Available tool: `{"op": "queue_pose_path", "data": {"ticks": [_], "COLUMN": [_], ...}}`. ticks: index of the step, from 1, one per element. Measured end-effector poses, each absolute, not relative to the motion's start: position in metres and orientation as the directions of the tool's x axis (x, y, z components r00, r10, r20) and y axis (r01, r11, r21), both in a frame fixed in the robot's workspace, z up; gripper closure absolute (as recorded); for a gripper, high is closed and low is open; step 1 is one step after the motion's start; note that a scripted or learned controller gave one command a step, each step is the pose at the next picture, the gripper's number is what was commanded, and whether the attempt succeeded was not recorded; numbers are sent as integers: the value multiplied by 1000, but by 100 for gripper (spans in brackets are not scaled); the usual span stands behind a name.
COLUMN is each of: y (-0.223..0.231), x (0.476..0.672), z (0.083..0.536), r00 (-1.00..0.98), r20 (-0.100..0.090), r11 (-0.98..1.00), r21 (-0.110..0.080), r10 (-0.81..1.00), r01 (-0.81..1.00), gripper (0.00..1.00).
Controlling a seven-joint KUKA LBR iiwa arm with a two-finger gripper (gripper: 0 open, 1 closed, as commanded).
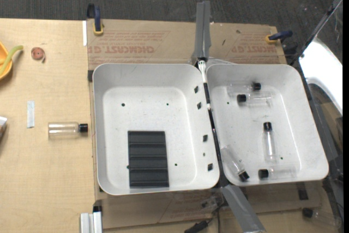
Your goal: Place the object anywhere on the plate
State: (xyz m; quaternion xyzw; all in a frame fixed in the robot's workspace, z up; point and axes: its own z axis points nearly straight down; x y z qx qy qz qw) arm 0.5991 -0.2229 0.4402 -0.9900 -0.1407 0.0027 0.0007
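Left bin (103,117): dark ribbed plate (148,159) lying flat toward the near side, bare on top. Right bin (305,117): five clear bottles with black caps, all well apart from the plate. Two (252,93) lying close together near the far wall, one (269,144) lengthwise in the middle, one (233,162) slanted by the near left corner, one (279,173) along the near wall. No telling which is the one to place. Tool state: cannot tell. On the desk (43,183) left of the bins, another capped bottle (65,128) on its side, a small white strip (30,114), a reddish disc (37,53) and something yellow (5,60) at the edge. Cardboard (142,43) beneath both bins.
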Motion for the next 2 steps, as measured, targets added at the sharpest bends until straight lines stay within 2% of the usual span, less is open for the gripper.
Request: {"op": "queue_pose_path", "data": {"ticks": [1,2], "y": [-182,-222], "x": [653,651], "z": [440,439], "r00": [958,979], "r20": [-5,-5], "r11": [-959,-979], "r21": [-1,-1], "r10": [285,202], "r01": [285,202], "gripper": [0,0]}}
